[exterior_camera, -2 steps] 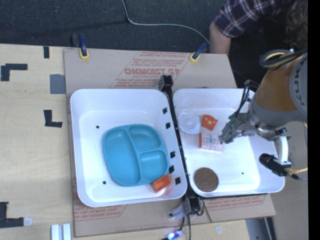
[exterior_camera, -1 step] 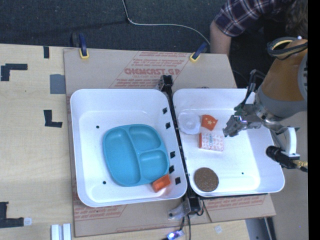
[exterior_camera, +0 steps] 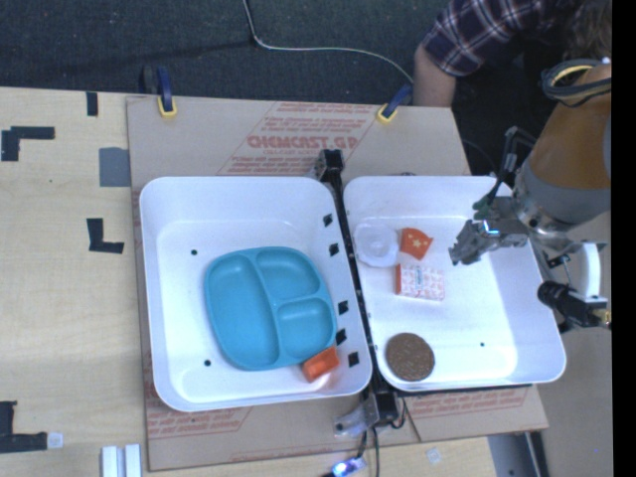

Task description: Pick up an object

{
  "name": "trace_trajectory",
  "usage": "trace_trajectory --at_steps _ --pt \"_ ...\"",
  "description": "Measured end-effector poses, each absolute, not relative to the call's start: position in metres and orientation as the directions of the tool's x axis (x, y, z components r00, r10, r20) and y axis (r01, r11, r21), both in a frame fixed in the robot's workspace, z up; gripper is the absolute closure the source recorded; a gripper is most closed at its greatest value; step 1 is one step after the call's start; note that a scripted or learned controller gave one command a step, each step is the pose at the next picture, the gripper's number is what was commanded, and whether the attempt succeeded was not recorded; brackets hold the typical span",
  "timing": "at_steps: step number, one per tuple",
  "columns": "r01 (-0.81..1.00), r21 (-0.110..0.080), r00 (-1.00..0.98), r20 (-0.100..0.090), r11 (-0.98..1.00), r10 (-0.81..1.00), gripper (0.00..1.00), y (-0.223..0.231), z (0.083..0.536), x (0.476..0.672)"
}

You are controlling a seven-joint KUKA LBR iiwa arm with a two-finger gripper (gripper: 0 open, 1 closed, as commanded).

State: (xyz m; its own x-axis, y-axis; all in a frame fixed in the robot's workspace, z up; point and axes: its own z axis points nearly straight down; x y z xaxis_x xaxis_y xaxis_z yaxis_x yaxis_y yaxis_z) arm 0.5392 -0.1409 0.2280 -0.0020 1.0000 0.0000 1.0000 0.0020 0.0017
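The right bin (exterior_camera: pixel 517 306) holds a small red-orange packet (exterior_camera: pixel 415 241), a white packet with a pink pattern (exterior_camera: pixel 420 281), a clear round lid or cup (exterior_camera: pixel 377 244) and a brown round disc (exterior_camera: pixel 409 357). My gripper (exterior_camera: pixel 473 243) hovers over the right bin's upper right part, just right of the red-orange packet and apart from it. Nothing shows between its dark fingers.
The left bin (exterior_camera: pixel 169 227) holds a blue divided plate (exterior_camera: pixel 270 306) and a small orange piece (exterior_camera: pixel 320 365) at its lower right corner. A person in a plaid shirt (exterior_camera: pixel 497 13) stands beyond the bench at the upper right. A black divider (exterior_camera: pixel 343 256) runs between the bins.
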Motion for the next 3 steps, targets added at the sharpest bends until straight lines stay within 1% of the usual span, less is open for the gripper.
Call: trace_trajectory --at_steps 1,2,3 --pt "1.0 -0.002 -0.006 0.001 0.006 1.0 1.0 -0.09 0.216 0.557" --pt "1.0 -0.002 -0.008 0.002 0.008 1.0 1.0 -0.036 0.209 0.58" --pt "1.0 -0.001 -0.008 0.001 0.008 1.0 1.0 0.023 0.206 0.599"
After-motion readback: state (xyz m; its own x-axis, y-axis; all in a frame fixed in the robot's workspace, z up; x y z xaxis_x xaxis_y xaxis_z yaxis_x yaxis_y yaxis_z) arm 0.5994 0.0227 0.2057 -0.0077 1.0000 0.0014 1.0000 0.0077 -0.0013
